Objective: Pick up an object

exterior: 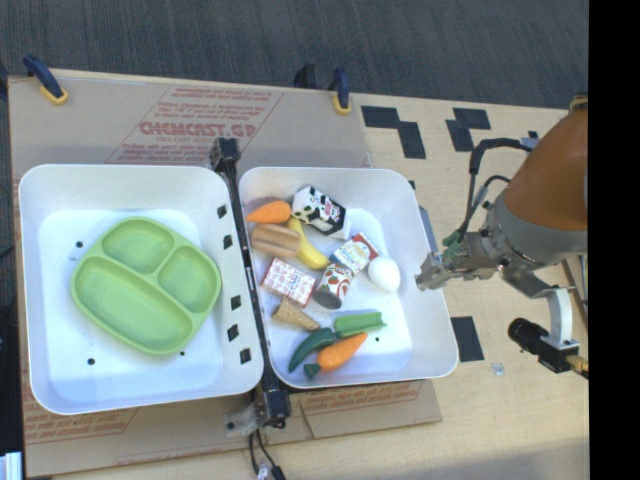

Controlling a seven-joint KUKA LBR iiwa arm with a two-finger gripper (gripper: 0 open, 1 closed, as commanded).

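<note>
Dark grey carpet fills the top of the view, and below it a tan cardboard-covered bench [300,118] with red print carries two shallow white bins side by side, held down by blue-and-yellow clamps [45,78] at its far edge. In the left white bin [40,268] lies a light green plastic divided plate [145,283] with three compartments, tilted a little in the picture.

Toy food sits piled in the right white bin [425,308]. Near its far side is a black-and-white cow-patterned carton [320,210], with a small orange carrot [268,211] just to its left. Below them lie a tan hot-dog bun [275,240] and a yellow banana [310,253] touching it. A white egg [384,273] rests near the bin's right wall, beside a light blue and red packet [352,253]. Further toward the middle are a red-and-white patterned box [290,283], a dark red-and-white carton [333,286] and a tan wedge [293,316]. Along the near side lie a green bean pod [358,321], a dark green pepper [312,346] and a larger orange carrot [343,350].

The grey arm with its orange band [550,178] comes in from the right. Its two-finger gripper [432,273] hangs just outside the right bin's right wall, above the bench rather than above the bin. Nothing shows between its fingers; whether the jaws are open or closed I cannot tell. The egg is the nearest toy, just left of the gripper across the bin wall, apart from it; the other toys lie further left.
</note>
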